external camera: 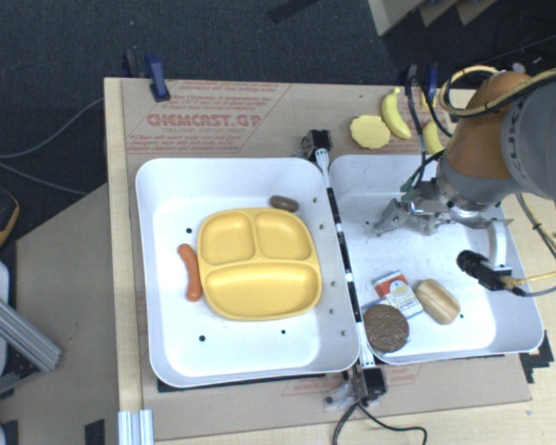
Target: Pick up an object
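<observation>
My gripper (410, 222) hangs low over the back of the right bin (514, 332). It is open, its fingers splayed over bare white floor with nothing between them. Toward that bin's front lie a tan bread roll (437, 301), a small red and white carton (397, 291) and a round brown patty (386, 328), all clear of the gripper. The left bin (167, 341) holds a yellow divided plate (259, 262), an orange sausage (190, 272) beside the plate's left edge and a small brown lump (284, 203) behind the plate.
A banana (396, 114) and a yellow slice (371, 132) lie on the bench behind the right bin. The arm's grey and orange wrist (486, 146) and a black cable plug (477, 267) hang over the right bin's right side. A ridge (338, 248) divides the bins.
</observation>
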`<state>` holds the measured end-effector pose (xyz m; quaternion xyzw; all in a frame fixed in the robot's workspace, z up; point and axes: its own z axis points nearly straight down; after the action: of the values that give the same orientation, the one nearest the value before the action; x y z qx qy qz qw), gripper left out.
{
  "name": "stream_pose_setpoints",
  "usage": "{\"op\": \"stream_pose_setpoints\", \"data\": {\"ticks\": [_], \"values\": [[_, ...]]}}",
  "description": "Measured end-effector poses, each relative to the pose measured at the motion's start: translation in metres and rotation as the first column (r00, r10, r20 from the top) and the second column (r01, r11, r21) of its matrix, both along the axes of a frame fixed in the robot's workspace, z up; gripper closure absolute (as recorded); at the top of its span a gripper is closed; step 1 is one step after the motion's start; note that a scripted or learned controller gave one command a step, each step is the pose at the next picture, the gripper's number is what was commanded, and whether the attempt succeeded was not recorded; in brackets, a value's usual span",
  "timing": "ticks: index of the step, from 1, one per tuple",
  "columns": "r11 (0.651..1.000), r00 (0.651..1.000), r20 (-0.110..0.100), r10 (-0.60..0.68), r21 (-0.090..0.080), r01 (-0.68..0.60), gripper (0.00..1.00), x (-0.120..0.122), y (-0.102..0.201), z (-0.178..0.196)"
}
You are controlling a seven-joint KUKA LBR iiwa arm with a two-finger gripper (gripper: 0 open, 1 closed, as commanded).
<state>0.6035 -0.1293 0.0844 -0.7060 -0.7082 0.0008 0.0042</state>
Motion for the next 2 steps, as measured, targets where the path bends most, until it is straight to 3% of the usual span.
{"op": "stream_pose_setpoints", "data": {"ticks": [1, 2], "values": [[1.0, 1.0, 0.005, -0.006, 0.002, 0.006, 0.0, 0.06, -0.085, 0.003], [1.0, 1.0, -0.003, -0.002, 0.001, 0.002, 0.0, -0.04, -0.015, 0.0]]}}
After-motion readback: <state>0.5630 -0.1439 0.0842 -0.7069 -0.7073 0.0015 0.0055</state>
